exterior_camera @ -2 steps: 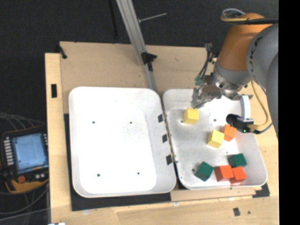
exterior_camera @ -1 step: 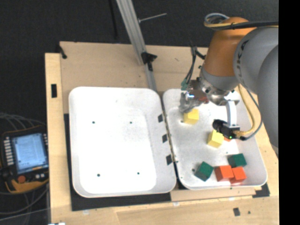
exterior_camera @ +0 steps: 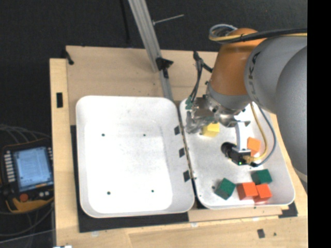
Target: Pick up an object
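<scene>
Small yellow block (exterior_camera: pixel 211 130), beside end effector (exterior_camera: pixel 195 122).

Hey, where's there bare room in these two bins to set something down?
The shallow white left bin is bare across its floor. The white right bin is crowded: yellow block near the gripper, green cube, orange blocks. Bare patch: beside its left wall, mid-bin.

You get bright, even light from above on the bins (exterior_camera: pixel 129 154), whose white floors nearly wash out, while the surround stays dark. Shadows are soft and short; the arm (exterior_camera: pixel 279 71) looks slightly blurred.
</scene>
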`<state>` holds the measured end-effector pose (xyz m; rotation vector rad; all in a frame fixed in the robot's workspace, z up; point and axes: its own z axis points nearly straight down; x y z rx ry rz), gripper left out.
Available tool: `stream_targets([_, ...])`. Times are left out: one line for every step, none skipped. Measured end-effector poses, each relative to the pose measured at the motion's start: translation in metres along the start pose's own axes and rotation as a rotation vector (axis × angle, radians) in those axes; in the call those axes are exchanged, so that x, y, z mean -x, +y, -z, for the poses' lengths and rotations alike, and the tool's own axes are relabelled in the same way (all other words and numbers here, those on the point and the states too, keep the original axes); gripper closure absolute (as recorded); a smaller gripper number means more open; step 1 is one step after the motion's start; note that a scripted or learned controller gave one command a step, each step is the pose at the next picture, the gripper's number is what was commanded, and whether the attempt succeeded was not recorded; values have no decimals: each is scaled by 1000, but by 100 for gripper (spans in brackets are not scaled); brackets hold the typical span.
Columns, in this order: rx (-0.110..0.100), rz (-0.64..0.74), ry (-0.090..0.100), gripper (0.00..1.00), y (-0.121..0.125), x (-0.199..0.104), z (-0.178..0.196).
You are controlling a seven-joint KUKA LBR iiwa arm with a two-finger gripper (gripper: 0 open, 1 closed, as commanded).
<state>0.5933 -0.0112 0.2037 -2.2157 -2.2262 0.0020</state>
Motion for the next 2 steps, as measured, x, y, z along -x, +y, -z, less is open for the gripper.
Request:
stream_targets([1,2,2,100,-32,-49,7])
stream_targets([0,-1,2,100,-59,-89,24])
